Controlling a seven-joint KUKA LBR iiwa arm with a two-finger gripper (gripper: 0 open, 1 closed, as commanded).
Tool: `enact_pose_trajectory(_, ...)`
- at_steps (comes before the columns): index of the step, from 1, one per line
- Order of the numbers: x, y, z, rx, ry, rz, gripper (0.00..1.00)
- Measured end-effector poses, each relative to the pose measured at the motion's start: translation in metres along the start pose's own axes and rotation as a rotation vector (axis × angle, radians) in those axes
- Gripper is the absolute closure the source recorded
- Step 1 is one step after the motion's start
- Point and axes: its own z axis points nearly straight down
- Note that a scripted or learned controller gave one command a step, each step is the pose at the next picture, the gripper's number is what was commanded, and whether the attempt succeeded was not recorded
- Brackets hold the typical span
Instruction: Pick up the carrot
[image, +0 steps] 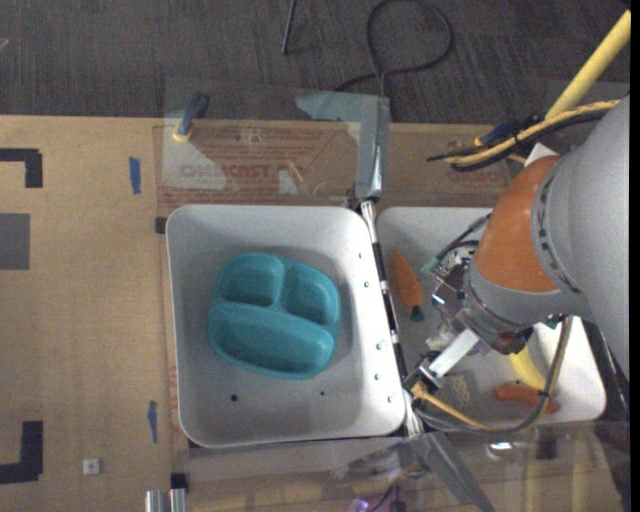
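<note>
While the arm (560, 240) looms close, the carrot (405, 278) hugs the bin wall (383, 300).

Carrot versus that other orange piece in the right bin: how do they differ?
The carrot lies along the right bin's left wall, near the far end; the orange piece lies near the front edge. The carrot runs lengthwise, far to near; the orange piece lies crosswise. The carrot looks longer and tapered. Both are orange, lying flat, apart from the arm.
</note>
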Motion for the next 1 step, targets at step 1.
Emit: enact_pose_trajectory(1,-0.0380,0.0327,0.0002,0.002,-0.001,-0.015,1.00)
